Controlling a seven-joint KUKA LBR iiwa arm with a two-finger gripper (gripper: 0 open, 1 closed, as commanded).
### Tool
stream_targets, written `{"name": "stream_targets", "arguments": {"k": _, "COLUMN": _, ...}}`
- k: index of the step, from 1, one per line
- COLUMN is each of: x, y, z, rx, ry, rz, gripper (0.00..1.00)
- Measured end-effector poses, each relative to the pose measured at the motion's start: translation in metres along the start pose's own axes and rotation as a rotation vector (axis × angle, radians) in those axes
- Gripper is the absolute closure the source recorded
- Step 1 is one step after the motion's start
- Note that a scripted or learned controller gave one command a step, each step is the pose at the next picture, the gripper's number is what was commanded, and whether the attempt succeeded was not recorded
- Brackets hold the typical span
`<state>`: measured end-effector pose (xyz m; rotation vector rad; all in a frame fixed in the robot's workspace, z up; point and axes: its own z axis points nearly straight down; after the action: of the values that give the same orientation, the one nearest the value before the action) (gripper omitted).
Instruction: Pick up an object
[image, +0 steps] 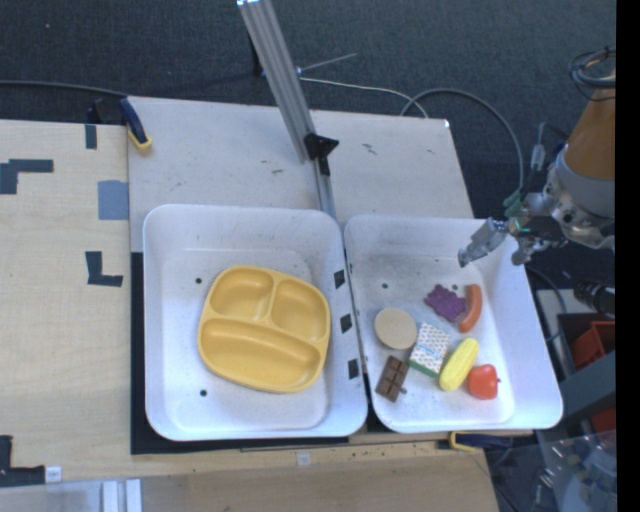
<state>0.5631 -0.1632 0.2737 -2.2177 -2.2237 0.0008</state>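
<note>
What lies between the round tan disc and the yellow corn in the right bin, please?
In the camera view, a small patterned white-and-green packet lies between the tan disc and the corn.

bench, two white bins (side by side)

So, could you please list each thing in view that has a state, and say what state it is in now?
claw: above the right bin's upper right edge, nothing between its fingers
yellow tray: flat in the left bin, compartments bare
corn: lying in the right bin, touching the tomato
tomato: resting near the bin's lower right corner
chocolate bar: lying flat
round cookie: lying flat
</note>
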Motion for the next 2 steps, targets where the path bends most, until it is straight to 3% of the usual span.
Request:
{"name": "stream_targets", "arguments": {"k": 1, "x": 0.0, "y": 0.0, "z": 0.0, "rx": 0.0, "ry": 0.0, "rz": 0.0, "gripper": 0.0}}
{"name": "stream_targets", "arguments": {"k": 2, "x": -0.001, "y": 0.006, "z": 0.046, "rx": 0.004, "ry": -0.001, "rz": 0.001, "gripper": 0.0}}
